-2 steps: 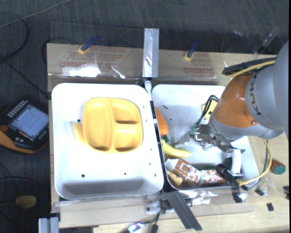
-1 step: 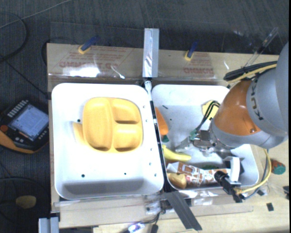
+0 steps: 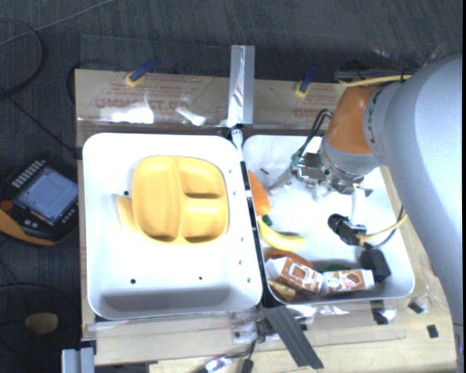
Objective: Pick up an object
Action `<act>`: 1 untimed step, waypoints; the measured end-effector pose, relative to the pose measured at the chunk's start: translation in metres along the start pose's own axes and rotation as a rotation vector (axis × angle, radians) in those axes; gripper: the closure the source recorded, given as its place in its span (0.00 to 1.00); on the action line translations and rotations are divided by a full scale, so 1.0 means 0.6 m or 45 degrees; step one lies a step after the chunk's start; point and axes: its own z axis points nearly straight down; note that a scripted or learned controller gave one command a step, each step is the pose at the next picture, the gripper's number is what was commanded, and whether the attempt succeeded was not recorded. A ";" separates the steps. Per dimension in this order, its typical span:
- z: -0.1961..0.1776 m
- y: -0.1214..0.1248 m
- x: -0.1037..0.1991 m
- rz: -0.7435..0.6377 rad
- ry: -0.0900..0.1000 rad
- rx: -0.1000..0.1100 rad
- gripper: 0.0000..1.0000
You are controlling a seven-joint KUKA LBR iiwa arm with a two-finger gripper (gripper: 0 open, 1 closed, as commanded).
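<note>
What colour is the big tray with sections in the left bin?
Yellow; the tray shows plainly in the camera view.

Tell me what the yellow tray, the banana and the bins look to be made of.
Yellow tray: likely hard moulded plastic, smooth with a dull sheen and rounded compartments. Banana: possibly a plastic toy, judging by its even yellow colour; too small to be sure. Left bin and right bin: white, smooth and slightly glossy, probably plastic, with soft reflections along the walls.
</note>
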 end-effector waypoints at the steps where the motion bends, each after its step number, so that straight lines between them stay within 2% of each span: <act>1: 0.003 0.090 0.028 -0.145 0.001 0.007 0.00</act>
